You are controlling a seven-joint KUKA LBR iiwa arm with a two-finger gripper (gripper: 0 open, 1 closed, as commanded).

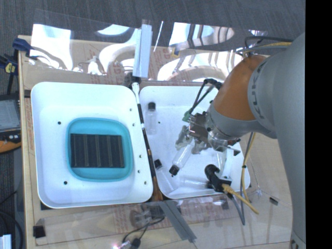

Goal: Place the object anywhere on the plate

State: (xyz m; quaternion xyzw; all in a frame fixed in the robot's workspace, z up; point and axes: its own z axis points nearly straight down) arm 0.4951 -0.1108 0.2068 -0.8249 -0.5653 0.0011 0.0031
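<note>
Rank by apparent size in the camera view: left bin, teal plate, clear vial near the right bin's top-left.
1. left bin
2. teal plate
3. clear vial

The gaps are wide, so camera slant does not change the order.

No text, label, brand, number or sign can be read anywhere here.

Dark grey carpet floor (78,4) around a pale wooden bench (270,160). Bright light glaring off a clear panel (104,32) along the far edge. Cables (132,240) near the front.
</note>
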